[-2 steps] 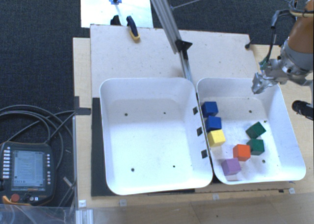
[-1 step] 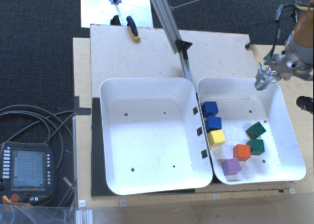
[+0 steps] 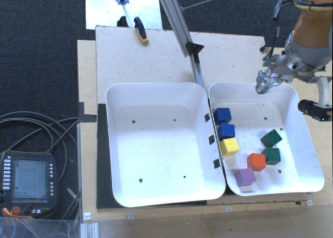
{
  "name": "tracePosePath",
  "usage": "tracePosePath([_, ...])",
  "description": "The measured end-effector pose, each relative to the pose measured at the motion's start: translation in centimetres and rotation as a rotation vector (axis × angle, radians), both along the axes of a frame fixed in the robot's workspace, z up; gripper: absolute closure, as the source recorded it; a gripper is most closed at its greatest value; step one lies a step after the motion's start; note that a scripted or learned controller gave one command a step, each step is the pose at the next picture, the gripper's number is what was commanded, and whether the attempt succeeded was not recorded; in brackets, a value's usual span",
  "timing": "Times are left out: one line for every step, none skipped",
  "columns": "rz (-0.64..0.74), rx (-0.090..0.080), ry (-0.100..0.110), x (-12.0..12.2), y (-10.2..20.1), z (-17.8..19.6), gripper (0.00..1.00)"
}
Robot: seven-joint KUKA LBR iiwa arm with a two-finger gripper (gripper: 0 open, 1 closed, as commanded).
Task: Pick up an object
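The blocks sit in the right bin (image 3: 304, 143): two blue blocks (image 3: 224, 123) and a yellow block (image 3: 229, 146) by its left wall, so they are hard to grab. The gripper (image 3: 263, 83) hangs over the far edge; I cannot tell how its jaws stand.

Single fixed camera, mounted above bench (image 3: 156, 54), looking down at slant; far edge of bench toward top of frame. Moderate standoff: both white bins fit in frame whole. Gripper (image 3: 264, 82) sits upper right, arm (image 3: 312, 23) entering from right edge. Right bin (image 3: 304, 143) directly below and left of gripper; left bin (image 3: 156, 107) further left of it. Teach pendant (image 3: 28, 182) far lower left of gripper, probably off bench, hard to judge.
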State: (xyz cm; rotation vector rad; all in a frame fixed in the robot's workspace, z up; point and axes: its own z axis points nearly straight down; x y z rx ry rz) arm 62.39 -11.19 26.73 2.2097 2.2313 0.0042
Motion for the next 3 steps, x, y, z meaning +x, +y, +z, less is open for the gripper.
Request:
tracePosePath([0.0, 0.0, 0.001, 0.7, 5.0, -0.7, 1.0])
tracePosePath([0.001, 0.001, 0.003, -0.3, 10.1, -1.9, 1.0])
tracePosePath([0.001, 0.001, 0.003, -1.2, 15.1, -2.7, 1.0])
